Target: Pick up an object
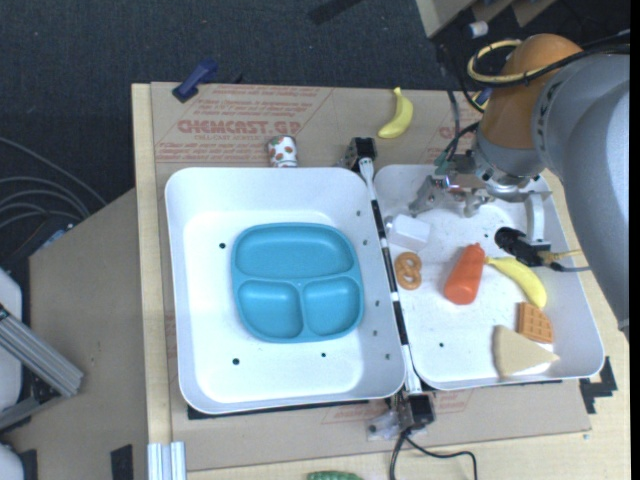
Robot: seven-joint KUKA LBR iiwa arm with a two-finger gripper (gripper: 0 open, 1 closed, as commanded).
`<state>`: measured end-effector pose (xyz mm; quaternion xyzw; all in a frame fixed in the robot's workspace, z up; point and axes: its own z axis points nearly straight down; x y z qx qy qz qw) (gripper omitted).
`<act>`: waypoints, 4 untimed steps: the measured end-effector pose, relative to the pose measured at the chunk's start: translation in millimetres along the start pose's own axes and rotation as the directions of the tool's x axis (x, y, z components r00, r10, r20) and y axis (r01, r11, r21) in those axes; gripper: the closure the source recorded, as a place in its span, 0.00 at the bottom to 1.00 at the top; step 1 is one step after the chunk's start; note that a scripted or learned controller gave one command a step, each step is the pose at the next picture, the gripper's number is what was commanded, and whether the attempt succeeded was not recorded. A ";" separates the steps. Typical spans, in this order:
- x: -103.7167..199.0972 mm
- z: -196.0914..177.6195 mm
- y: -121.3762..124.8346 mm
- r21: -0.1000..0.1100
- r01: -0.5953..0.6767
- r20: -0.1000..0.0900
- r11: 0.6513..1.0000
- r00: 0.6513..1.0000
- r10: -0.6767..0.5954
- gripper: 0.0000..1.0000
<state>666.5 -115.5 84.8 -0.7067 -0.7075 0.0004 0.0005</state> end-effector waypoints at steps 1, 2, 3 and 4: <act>0.2 -10.5 0.6 -0.002 0.001 0.001 1.000 1.000 -0.001 1.00; 0.4 -10.2 0.5 -0.001 0.001 0.001 1.000 1.000 -0.001 0.00; -9.8 0.2 -0.3 0.000 -0.001 0.000 1.000 1.000 0.001 0.00; -9.1 -10.4 0.5 -0.002 0.000 0.001 1.000 1.000 0.000 1.00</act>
